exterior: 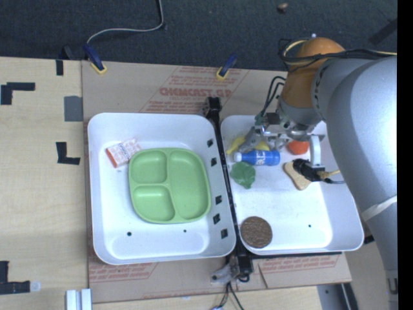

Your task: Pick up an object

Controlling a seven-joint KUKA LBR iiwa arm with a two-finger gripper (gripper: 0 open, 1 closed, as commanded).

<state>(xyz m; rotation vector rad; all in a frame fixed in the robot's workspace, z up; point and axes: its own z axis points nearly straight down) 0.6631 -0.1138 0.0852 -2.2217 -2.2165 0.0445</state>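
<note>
Bins, two of them, white and shallow, sit side by side on a sheet of cardboard [161, 89] that lies on a pale wooden bench [32, 192], seen from above at a slant.

The left bin [97, 173] holds a light green divided plate [170, 185] with three compartments, lying flat near the middle. A small red and white packet [122, 152] lies just beside the plate's upper left edge.

The right bin [290, 205] holds several small things, most of them in its upper half. A blue bottle [261, 157] with a white cap lies on its side, cap pointing left. A yellow object [235, 142] lies just above the cap end, close to the bin's left wall. A crumpled green object [243, 174] sits just below the bottle's cap. An orange-red object [297, 148] lies to the right of the bottle, and a tan object [301, 182] lies below that one. A round brown disc [256, 231] rests apart from the rest, near the bin's lower left corner.

The grey arm [361, 128] reaches in from the right, its orange band [310, 76] above the wrist. The gripper [268, 134] hangs over the upper part of the right bin, right above the blue bottle and beside the yellow object. Whether the gripper is spread or pressed together cannot be told from this angle, and nothing can be seen held in it.
</note>
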